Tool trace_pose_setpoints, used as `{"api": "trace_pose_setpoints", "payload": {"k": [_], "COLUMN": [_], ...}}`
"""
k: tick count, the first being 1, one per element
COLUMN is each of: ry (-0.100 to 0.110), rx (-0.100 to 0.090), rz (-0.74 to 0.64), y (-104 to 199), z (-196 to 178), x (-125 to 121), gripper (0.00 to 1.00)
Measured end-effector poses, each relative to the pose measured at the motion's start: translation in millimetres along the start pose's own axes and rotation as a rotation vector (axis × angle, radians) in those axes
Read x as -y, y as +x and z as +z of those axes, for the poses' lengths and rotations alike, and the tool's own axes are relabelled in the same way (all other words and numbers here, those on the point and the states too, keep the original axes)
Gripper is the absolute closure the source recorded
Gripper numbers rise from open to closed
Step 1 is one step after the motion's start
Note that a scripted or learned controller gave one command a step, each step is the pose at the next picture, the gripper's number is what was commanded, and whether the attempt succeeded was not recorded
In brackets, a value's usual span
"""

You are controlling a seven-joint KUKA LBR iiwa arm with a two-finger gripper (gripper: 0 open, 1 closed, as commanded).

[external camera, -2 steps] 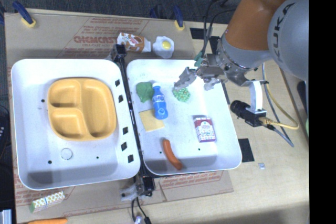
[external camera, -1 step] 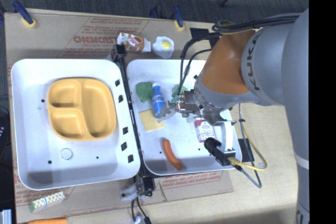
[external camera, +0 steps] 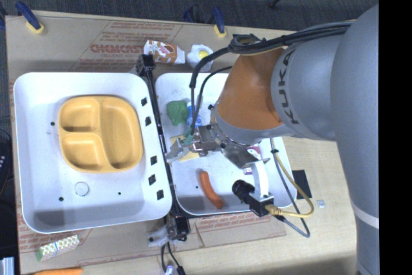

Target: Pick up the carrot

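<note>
Leftmost, the left bin [external camera: 32,138] holds a yellow divided tray [external camera: 100,132] with three compartments, lying near the bin's middle. Just below that bin, on the cardboard-covered surface [external camera: 122,42], a small wrapped item [external camera: 58,246] lies near the front edge. Next, the right bin [external camera: 193,206] carries a green leafy toy [external camera: 178,112] toward its far left side, and the carrot [external camera: 210,189], an orange stick, lies flat near the bin's front wall, apart from the green toy. Above the bin's middle hangs the gripper [external camera: 193,143], beyond the carrot and not touching it; whether its fingers are open or closed cannot be told. Behind it the grey arm [external camera: 322,87] with its orange band reaches in from the right.
</note>
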State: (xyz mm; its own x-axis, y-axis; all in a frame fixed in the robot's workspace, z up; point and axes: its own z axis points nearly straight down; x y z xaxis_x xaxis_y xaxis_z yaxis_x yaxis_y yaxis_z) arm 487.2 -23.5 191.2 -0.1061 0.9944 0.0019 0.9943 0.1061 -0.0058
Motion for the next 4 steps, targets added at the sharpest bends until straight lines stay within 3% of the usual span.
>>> {"api": "trace_pose_setpoints", "payload": {"k": [1,2,3,4], "ry": [-0.002,0.003,-0.002,-0.003], "rx": [0.001,-0.001,0.0,-0.002], "rz": [0.394,0.674,0.834,1.102], "y": [-50.4,2.6,-12.8,2.5], "z": [-0.3,0.4,0.2,0.1], "x": [-19.7,11.6,13.0,10.9], "gripper": [0.0,0.0,0.0,0.0]}}
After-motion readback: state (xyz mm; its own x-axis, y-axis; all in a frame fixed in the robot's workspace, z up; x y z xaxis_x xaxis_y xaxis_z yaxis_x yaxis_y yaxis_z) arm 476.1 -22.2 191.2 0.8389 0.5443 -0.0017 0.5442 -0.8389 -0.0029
